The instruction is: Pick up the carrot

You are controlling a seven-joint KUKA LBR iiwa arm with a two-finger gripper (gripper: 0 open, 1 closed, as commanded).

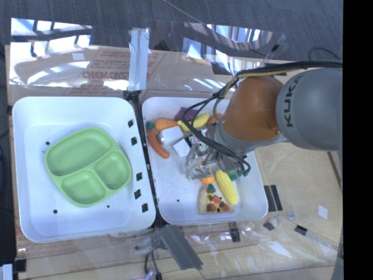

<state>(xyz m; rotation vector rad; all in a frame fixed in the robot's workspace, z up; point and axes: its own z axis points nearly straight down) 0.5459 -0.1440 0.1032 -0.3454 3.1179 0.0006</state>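
The end effector [197, 163] (grip state unclear) hovers near the carrot [158, 143].

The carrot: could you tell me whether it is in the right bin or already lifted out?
In. The carrot lies on the floor of the right bin, near its far left corner, apart from the hand.

**Count of bins and toy food**

Two white bins: left bin [23, 156], right bin [175, 212]. One green three-compartment plate [87, 167] in the left. In the right: one corn cob [226, 186], one pizza slice [214, 203], one hot dog [157, 143], one carrot [165, 123], one yellow piece, perhaps a banana [200, 121], one purple item [185, 112], partly hidden. Smaller pieces under the arm too hidden to count.
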